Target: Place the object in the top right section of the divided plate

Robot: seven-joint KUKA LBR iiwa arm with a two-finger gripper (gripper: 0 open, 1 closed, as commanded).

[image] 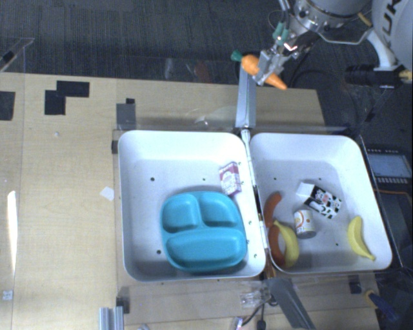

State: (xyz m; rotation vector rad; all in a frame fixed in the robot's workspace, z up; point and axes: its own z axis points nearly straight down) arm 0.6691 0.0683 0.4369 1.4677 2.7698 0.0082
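While the blue divided plate (203, 230) sits in the left bin (139, 193), the gripper (270, 66) hangs high at one o'clock, fingers clamped on a toy carrot (261, 68).

Arm (335, 9) enters from upper right, wrist angled down-left. Gripper (268, 69) raised high, beyond the far edge of the bins. Fingers (263, 64) closed on a carrot (263, 69), its orange showing on both sides of them.
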